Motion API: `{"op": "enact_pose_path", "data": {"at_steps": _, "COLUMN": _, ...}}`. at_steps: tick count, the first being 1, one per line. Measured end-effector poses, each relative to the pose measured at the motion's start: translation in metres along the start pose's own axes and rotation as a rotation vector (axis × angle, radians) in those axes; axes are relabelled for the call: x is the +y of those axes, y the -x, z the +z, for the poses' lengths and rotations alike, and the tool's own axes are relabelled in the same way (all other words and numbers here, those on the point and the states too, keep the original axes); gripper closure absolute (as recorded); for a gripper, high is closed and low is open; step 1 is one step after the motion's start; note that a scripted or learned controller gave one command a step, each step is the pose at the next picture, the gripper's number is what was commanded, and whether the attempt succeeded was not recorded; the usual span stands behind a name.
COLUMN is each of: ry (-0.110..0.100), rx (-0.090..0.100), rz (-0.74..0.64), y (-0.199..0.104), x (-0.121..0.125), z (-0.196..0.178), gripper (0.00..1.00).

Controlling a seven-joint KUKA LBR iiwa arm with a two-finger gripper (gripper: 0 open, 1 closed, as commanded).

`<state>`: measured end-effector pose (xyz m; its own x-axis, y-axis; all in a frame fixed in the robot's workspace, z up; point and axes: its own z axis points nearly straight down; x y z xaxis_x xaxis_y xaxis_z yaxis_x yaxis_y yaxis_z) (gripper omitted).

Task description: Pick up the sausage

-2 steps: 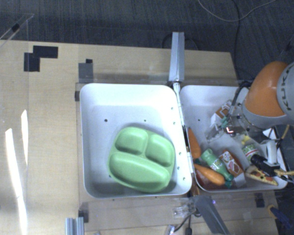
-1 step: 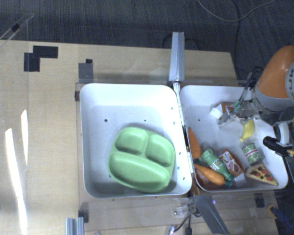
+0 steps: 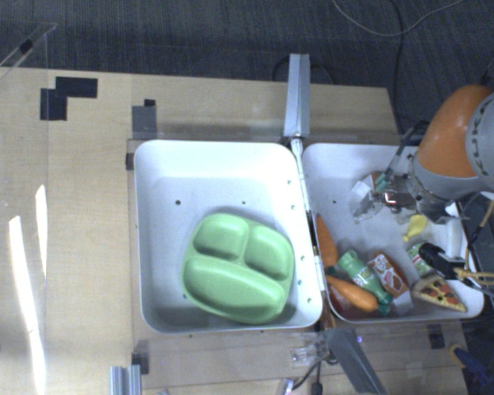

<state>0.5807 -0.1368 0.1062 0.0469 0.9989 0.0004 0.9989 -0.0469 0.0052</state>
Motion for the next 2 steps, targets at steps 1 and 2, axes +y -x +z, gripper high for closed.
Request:
{"op": "enact_pose_path", "data": {"at_steps": 1, "ry": 0.005, "rx": 0.001, "rz": 0.421, "y": 0.046, "x": -0.044, "z": 0.017, "gripper": 0.00}}
{"op": "enact_pose_path", "data": {"at_steps": 2, "ry": 0.000, "rx": 0.000, "rz": 0.372, "y": -0.006, "x": 0.001, "z": -0.029, "gripper": 0.00}}
